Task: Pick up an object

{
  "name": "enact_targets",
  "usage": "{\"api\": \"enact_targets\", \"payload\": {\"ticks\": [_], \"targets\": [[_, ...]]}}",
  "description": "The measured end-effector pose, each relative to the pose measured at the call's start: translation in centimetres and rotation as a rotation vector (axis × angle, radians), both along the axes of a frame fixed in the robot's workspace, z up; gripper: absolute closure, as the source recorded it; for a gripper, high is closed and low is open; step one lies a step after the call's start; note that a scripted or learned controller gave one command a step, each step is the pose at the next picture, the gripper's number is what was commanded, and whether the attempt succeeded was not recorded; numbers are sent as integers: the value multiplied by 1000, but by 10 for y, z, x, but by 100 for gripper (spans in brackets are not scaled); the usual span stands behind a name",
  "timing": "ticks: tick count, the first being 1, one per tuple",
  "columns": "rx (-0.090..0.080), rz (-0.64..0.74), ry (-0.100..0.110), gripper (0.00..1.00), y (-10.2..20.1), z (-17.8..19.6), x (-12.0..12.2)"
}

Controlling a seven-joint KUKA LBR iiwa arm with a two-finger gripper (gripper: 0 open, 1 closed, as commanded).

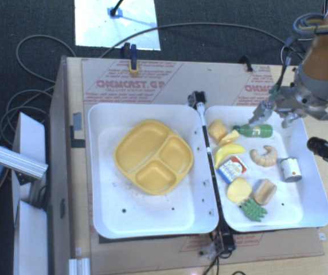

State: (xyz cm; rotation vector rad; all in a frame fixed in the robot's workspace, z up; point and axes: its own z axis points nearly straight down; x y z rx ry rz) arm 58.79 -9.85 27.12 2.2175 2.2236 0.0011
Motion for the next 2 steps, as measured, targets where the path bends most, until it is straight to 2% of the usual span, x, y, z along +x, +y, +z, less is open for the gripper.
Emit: {"api": "enact_targets", "payload": {"ticks": [1,2], "targets": [[0,1,1,0,23,-80,27],[0,2,-1,0,31,-87,64]]}}
